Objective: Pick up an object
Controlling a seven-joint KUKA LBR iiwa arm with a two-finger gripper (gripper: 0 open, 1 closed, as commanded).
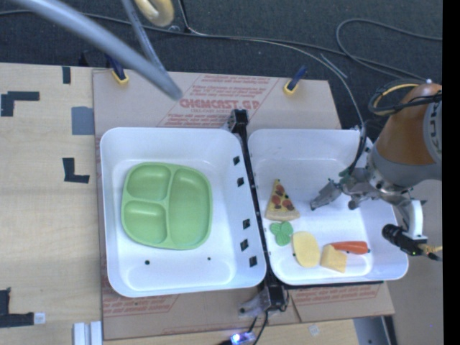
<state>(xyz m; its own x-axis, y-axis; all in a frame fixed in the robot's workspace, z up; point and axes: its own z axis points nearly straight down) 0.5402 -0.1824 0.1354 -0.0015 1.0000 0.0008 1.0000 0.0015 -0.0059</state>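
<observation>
Standing by the surface (43,192), I see on the left the first white bin (115,264), which carries a green divided plate (167,205) lying flat, its three compartments bare. A black divider strip (248,207) runs between the two bins, and just past it the right bin (302,146) holds all the candidate things: a toy pizza slice (280,201) close to the divider, a small green round piece (282,233) just below it, a yellow oval piece (305,249) beside that, then a pale yellow wedge (333,259) with an orange carrot-like piece (350,247) touching its upper edge. Every one of them lies on the bin floor. Further right, the tool (338,195) hangs over the bare middle of this bin, above the carrot and wedge and apart from them, with the grey arm and its orange band (406,131) behind it at the right. Its fingers seem spread and nothing sits between them, so it is released. By my reckoning the task is barely begun: nothing is lifted, no grasp is made, and the descent, closing and lift all remain.
</observation>
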